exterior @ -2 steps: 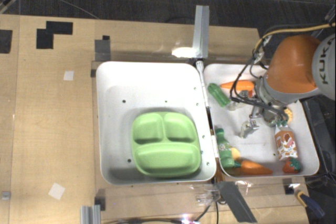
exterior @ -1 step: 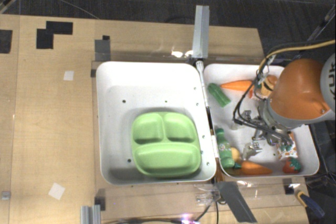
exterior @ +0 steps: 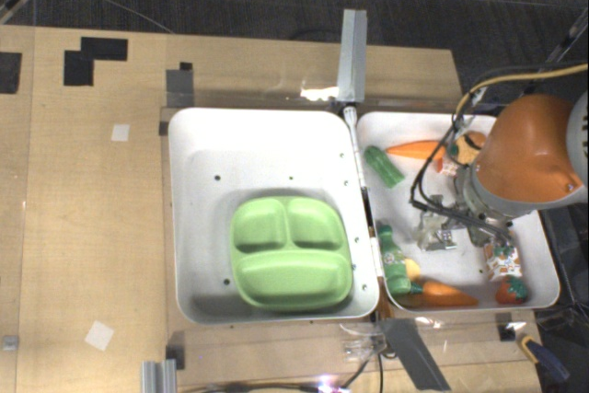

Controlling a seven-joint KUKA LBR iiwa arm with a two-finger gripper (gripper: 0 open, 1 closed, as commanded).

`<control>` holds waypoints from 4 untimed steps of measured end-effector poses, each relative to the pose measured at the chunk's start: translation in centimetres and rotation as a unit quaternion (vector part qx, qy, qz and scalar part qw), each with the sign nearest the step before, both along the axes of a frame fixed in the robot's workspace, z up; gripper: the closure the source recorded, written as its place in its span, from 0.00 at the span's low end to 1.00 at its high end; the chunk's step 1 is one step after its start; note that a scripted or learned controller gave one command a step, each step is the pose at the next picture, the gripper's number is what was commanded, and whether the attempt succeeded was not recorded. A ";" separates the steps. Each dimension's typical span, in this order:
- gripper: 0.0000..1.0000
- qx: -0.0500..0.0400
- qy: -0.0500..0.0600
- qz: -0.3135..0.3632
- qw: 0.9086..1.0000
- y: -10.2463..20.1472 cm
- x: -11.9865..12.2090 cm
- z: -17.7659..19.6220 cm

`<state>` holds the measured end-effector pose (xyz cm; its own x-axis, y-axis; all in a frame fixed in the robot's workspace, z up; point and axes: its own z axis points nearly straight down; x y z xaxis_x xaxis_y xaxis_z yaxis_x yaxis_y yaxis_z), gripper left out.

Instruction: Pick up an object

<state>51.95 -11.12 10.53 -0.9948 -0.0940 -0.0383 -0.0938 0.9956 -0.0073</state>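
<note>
Gripper point(exterior: 444, 237) low in the right bin point(exterior: 550, 276), can't tell its state. Toy carrot point(exterior: 440, 294) nearby looks light, stiff, slick plastic; prob. best pinched across its thick mid-body.

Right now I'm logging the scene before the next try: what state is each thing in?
Green tray: upright in the left bin, compartments bare.
Carrot: lying flat, right bin's far end.
Second carrot: lying flat at the near wall.
Green packet: lying flat, untouched.
Gripper: low over the right bin.

Arm point(exterior: 529, 152) cut off at rt edge, hides gripper point(exterior: 457, 230) fingers.
</note>
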 end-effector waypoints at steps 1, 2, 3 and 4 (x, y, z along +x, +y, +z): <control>1.00 -0.003 0.012 0.172 0.985 0.6 0.5 9.3; 1.00 -0.003 0.014 0.237 0.972 6.9 0.6 10.5; 1.00 -0.006 0.014 0.378 0.926 7.3 5.5 9.1; 1.00 -0.009 0.013 0.483 0.876 2.3 14.8 8.8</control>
